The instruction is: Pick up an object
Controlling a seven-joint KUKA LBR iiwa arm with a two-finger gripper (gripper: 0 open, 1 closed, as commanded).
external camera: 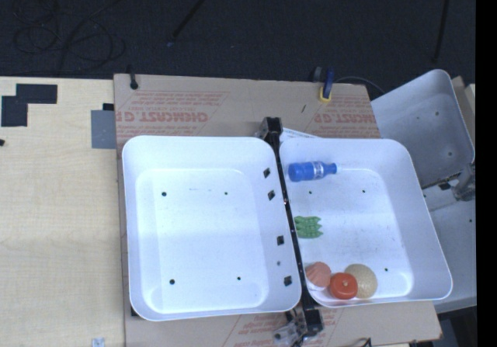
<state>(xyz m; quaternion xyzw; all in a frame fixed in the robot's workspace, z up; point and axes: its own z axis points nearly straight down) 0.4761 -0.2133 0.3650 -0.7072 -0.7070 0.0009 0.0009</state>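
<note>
**Nothing gripped yet: the pick has to start with a choice among 5 small things**

Camera view: 2 shallow white bins sit side by side on the tabletop (54,213), over a sheet of printed cardboard (194,109). The left bin (132,221) has only its bare floor to offer; everything that could be picked lies in the right bin (411,182). A blue bottle (312,171) lies on its side near the far wall, close to the divider between the bins. A small green piece (308,227) rests mid-floor, also near the divider. In the near corner, a pinkish round piece (318,273), a red cap-like piece (343,286) and a tan round piece (361,279) huddle together, touching or nearly so (too small to tell which).

I judge the task to be at its opening step, with no object lifted. As for the jaws, I cannot tell their state. The next move calls for picking 1 target and descending squarely over it; the bottle and the green piece stand apart from the others, so they look the easier choices. The divider beside both, and the crowding and corner walls around the other 3, are what could get in the way.
</note>
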